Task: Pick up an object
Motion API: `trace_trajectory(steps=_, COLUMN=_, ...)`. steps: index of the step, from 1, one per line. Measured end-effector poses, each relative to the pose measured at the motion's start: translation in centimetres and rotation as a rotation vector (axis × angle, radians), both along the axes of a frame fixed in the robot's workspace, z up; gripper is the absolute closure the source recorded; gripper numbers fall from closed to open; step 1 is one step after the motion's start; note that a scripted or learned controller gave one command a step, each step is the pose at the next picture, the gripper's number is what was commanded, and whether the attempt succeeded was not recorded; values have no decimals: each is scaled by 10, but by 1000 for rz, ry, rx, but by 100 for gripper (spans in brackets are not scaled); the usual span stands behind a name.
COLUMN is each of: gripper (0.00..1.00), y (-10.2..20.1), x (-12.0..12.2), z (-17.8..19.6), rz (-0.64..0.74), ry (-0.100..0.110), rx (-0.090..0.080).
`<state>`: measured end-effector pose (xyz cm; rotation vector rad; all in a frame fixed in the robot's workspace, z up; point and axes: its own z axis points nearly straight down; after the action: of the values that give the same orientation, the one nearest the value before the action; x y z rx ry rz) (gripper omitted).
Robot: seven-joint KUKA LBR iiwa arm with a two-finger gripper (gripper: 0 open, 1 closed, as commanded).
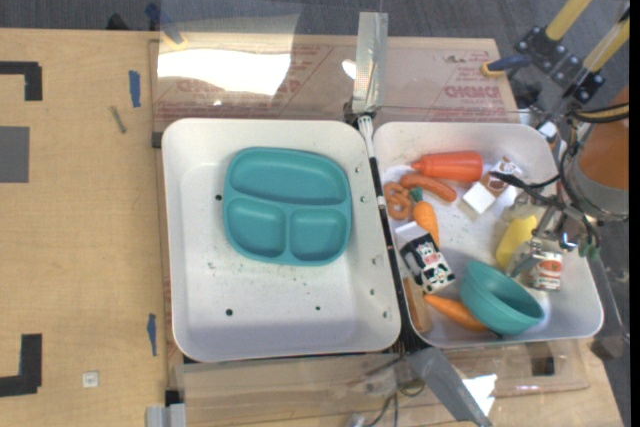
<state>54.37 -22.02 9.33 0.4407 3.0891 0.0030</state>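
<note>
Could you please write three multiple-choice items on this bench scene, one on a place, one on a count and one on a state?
1. Where does the teal divided plastic tray lie?
A. In the left white bin
B. In the right white bin
C. On the wooden bench outside both bins

2. How many compartments does the teal divided plastic tray have?
A. Two
B. Three
C. Five

3. How does the teal round bowl sit?
A. Flat with its opening straight up
B. Upside down on the teal tray
C. Tilted at the near end of the right bin

Answers:
1. A, since the tray rests on the floor of the left bin.
2. B, since one long section runs above two smaller ones.
3. C, since its rim slants and it leans beside an orange toy carrot.
</note>
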Motion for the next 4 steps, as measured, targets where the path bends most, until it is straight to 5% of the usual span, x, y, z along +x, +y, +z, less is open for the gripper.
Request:
trace_trajectory(steps=1, gripper=0, y=3, x=-44, z=-5, rz=8, ry=14, rx=0)
trace_trajectory(steps=2, gripper=0, y=5, x=-60, z=-5, rz=100, ry=9, rx=-4)
trace_trajectory(steps=3, gripper=100, y=9, x=-56, z=8, rz=107, ry=1, rx=-1)
trace_trajectory(steps=4, gripper=100, y=51, x=-42, z=-3, rz=-54, ry=10, rx=-3)
